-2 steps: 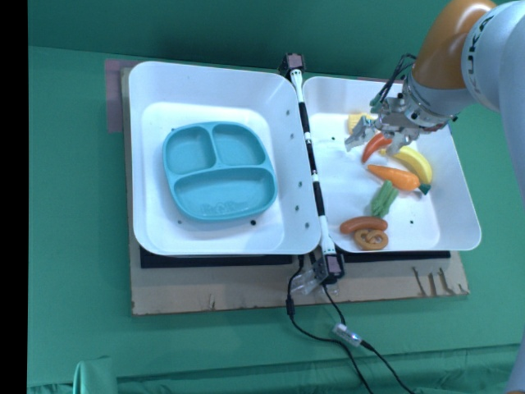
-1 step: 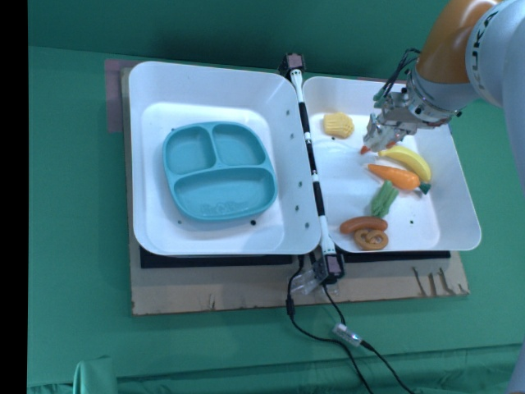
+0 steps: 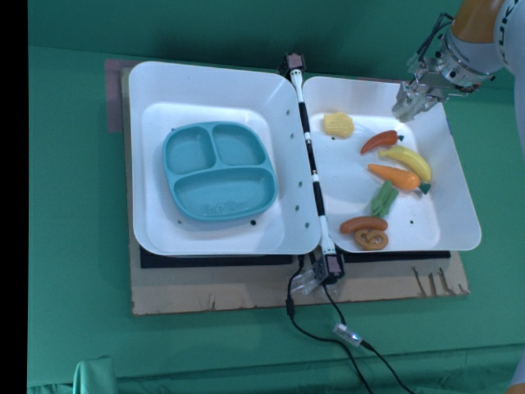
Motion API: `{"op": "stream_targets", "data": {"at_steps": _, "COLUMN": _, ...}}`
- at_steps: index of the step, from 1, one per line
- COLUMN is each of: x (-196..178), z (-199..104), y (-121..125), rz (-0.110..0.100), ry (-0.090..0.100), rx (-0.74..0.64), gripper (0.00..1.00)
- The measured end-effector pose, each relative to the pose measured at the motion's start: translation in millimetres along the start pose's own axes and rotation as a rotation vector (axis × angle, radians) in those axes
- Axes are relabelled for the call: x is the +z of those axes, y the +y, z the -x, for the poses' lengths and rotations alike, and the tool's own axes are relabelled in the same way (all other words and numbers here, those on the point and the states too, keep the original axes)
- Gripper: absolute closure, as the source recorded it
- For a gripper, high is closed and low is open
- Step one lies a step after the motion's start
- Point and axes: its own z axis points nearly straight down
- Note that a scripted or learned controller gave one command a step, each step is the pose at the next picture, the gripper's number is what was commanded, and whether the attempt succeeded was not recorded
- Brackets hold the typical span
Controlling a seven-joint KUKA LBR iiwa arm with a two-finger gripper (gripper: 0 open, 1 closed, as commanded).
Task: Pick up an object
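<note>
One grey arm [image 3: 492,23] slants down from the upper right of the frame, its gripper [image 3: 408,105] poised over the right bin's [image 3: 459,220] upper edge; its opening cannot be told. Toy foods lie below it, the red pepper [image 3: 378,141] nearest and apart from it.

A green cloth [image 3: 74,220] covers the surface and rises as a backdrop [image 3: 205,6] behind it, darker there. A brown cardboard sheet [image 3: 221,290] lies flat on the cloth, its front edge frayed at the right. A black cable [image 3: 328,335] trails from it across the cloth. Light is even and soft.
</note>
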Motion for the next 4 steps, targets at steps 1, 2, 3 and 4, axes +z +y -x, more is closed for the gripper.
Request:
{"op": "stream_targets", "data": {"at_steps": 1, "x": 41, "z": 5, "y": 42, "rz": -0.001, "ry": -0.001, "rx": -0.001, "gripper": 1.00}}
{"op": "stream_targets", "data": {"at_steps": 2, "x": 29, "z": 5, "y": 42, "rz": 0.001, "ry": -0.002, "rx": -0.001, "gripper": 1.00}}
{"op": "stream_targets", "data": {"at_steps": 3, "x": -76, "z": 5, "y": 42, "rz": 0.000, "ry": 0.000, "rx": -0.001, "gripper": 1.00}}
{"op": "stream_targets", "data": {"at_steps": 4, "x": -90, "z": -40, "y": 39, "rz": -0.002, "ry": 0.001, "rx": -0.001, "gripper": 1.00}}
